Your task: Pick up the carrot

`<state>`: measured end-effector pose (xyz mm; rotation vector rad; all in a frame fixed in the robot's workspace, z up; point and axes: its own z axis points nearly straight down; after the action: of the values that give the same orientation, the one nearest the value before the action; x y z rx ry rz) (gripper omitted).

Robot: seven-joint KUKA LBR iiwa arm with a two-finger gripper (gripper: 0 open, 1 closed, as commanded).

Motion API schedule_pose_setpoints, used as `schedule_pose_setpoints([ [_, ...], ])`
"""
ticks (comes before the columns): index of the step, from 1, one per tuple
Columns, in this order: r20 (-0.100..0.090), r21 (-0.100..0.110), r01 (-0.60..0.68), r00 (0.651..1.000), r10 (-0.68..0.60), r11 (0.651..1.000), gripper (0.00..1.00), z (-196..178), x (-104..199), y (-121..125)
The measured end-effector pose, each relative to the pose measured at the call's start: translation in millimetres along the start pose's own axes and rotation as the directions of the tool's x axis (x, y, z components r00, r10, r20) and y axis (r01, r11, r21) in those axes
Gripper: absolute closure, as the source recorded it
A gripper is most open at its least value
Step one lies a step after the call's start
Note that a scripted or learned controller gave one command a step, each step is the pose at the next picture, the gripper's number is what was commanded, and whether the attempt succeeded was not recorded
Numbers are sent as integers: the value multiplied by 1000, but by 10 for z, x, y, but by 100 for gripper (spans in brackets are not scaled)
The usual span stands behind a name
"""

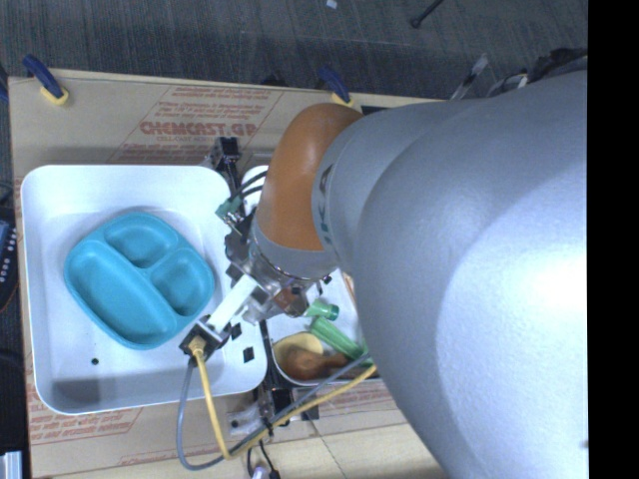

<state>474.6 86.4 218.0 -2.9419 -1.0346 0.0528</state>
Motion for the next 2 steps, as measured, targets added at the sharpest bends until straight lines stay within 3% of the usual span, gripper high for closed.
schedule_pose_setpoints([
  [1,-30,-17,-436,900,436,900,100,-739,238,-316],
  [2,-22,-13,-454,891,453,891,100,50,-66,237],
])
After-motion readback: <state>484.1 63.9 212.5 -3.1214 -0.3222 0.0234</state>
